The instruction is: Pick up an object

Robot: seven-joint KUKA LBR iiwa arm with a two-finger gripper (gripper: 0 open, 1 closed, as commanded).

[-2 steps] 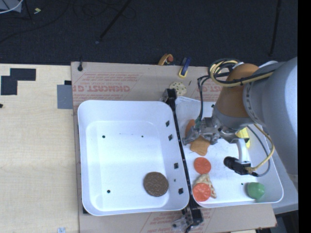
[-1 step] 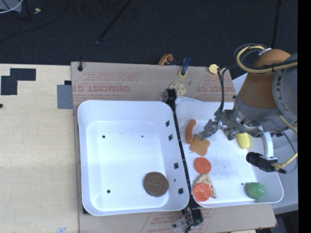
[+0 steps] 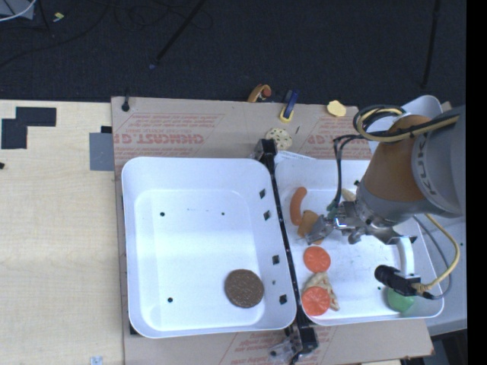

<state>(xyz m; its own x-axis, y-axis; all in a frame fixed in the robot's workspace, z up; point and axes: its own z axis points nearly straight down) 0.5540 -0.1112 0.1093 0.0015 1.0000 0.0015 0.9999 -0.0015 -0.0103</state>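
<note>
While the gripper is hanging low in the right bin, its tips are sitting just beside a small brown piece at the foot of an orange sausage-shaped toy, and nothing is showing between them. How wide the gripper is standing I cannot tell at this slant, since the metal parts are blurring together.

Judging from the layout, the step in hand is closing in on that brown piece or the sausage toy. To do it well, the arm is needing to centre over one item alone, since the two are touching and a squeeze across both is likely to slip. Coming straight down with the tips on either side of the narrow width is looking the safest.

Just below, an orange-red disc is lying flat, then a tan, irregular piece against a second red disc; flat discs are offering little to pinch. A green object is resting near the bin's right corner. Across the black divider, a brown cookie-like disc is lying in the left bin.
</note>
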